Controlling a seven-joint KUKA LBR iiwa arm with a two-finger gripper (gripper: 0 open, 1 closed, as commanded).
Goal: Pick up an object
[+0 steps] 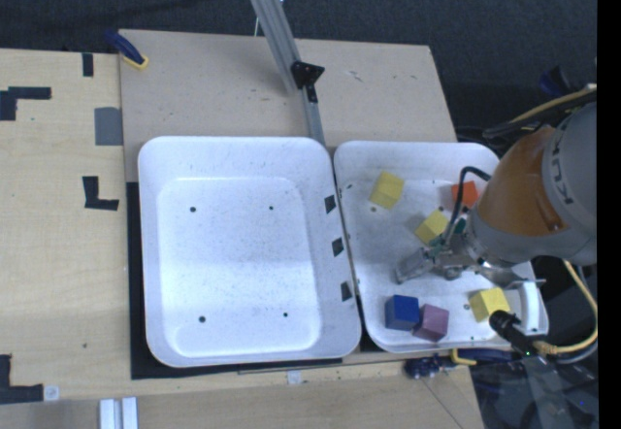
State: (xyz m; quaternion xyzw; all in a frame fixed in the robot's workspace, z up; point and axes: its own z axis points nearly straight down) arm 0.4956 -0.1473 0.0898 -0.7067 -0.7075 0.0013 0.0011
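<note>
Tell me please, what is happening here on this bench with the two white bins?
A grey robot arm with an orange band reaches from the right into the right white bin. Its claw is low over the bin floor, among small blocks: a yellow cube near the back, a second yellow block beside the claw, a blue cube and a purple block at the front. No block is visibly between its fingers, so nothing appears picked up yet.
</note>
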